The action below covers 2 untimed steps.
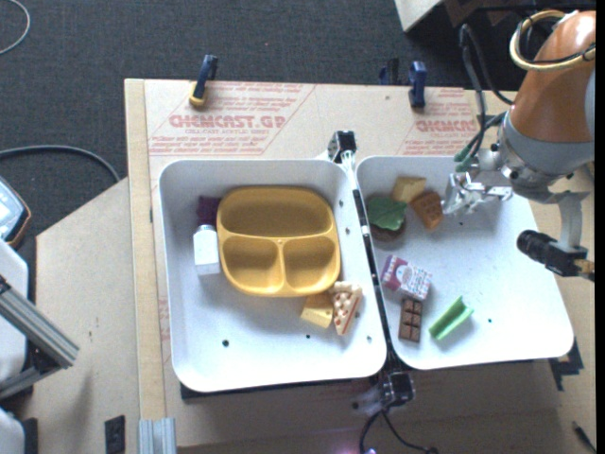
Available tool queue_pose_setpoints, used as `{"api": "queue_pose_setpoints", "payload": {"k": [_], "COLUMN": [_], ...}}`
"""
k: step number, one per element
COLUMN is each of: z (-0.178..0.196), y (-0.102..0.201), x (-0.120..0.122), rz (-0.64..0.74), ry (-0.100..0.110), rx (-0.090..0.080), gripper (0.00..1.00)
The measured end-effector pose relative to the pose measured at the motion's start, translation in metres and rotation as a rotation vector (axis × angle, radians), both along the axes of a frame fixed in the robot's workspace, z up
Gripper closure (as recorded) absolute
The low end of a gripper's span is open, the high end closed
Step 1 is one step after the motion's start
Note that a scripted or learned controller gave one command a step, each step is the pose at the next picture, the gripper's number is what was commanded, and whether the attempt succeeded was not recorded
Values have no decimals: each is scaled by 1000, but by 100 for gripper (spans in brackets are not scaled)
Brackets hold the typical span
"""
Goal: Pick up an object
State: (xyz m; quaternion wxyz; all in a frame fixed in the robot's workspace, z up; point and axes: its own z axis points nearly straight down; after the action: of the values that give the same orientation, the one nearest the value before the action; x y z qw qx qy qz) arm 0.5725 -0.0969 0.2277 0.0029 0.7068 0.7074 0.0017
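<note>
Camera view, right bin [529, 282]: orange block [427, 208] near upper left, beside yellow wedge [409, 188] and green-and-brown round piece [386, 214]. Gripper [460, 198] just right of orange block, low over bin floor; finger spread impossible to tell, nothing seen between them. Further down: red carton [406, 278], chocolate bar [410, 319], green stick [450, 319]. Left bin [184, 329]: yellow divided tray [278, 239], white bottle [206, 250], pizza slice [346, 307].

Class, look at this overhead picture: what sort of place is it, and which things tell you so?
Probably a robotics lab test bench: a robot arm with a claw reaches over two white bins of toy food, on a clamped board.
</note>
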Motion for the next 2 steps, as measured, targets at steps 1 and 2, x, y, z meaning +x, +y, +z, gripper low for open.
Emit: {"api": "queue_pose_setpoints", "payload": {"k": [1, 2], "z": [-12, -12], "y": [7, 10], "x": [54, 49], "rz": [2, -1], "ry": [0, 7], "rx": [0, 2], "gripper": [100, 100]}}
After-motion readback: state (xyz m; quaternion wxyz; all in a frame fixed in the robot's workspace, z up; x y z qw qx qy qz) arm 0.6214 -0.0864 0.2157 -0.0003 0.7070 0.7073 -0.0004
